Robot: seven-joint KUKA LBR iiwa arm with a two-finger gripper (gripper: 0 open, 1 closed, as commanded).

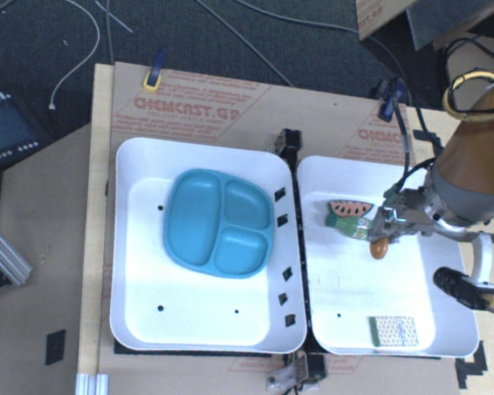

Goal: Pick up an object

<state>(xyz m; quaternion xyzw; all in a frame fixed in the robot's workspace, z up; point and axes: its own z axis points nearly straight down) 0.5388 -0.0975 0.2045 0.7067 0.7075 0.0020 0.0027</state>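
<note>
My gripper (385, 226) hangs over the upper middle of the right bin (447, 297), reaching in from the right. Right under its tip is a small orange-brown object (379, 247), touching or very close to it. A watermelon-slice toy (351, 210) lies just left of the gripper, with a green piece (352, 229) beneath it. A small patterned green-and-white pad (393, 331) lies near the front edge of the right bin.
The left bin (132, 285) holds a blue divided plate (219, 223). A black clamp divider (289, 240) runs between the bins. A black fitting (459, 286) sticks in at the right bin's right side. Cables lie behind the bench.
</note>
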